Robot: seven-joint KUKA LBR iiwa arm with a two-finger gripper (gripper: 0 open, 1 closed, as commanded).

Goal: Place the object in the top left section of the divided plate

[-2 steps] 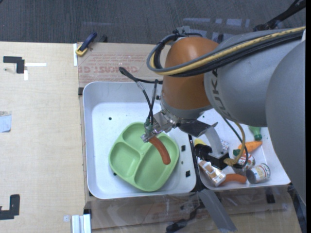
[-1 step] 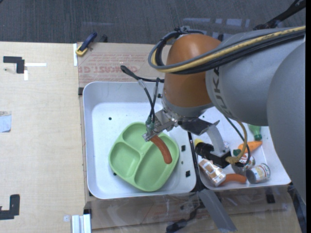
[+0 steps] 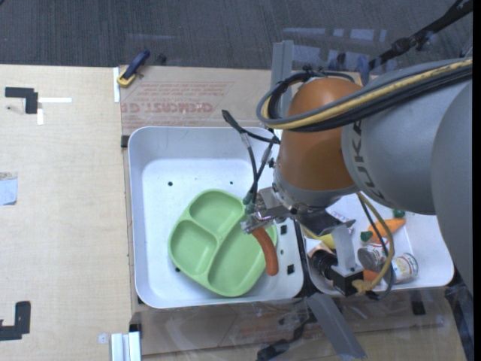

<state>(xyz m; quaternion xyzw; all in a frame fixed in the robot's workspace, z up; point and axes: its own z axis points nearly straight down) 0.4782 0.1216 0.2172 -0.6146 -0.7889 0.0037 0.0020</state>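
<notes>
The gripper (image 3: 257,224) seems to hold the orange sausage (image 3: 267,250) by its top end above the green divided plate's (image 3: 214,243) right rim, so it may swing and fall outside.

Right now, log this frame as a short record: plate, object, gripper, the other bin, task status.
plate: green divided plate, three sections, lying in the left bin
object: orange-red sausage-shaped item, over the plate's right edge
gripper: gripper right above the item's upper end; grip cannot be judged from this view
arm: grey with orange band, reaching in from the right
other bin: right bin holds a carrot-like piece, a small jar and other items partly hidden
task status: item not yet in the top left section
</notes>
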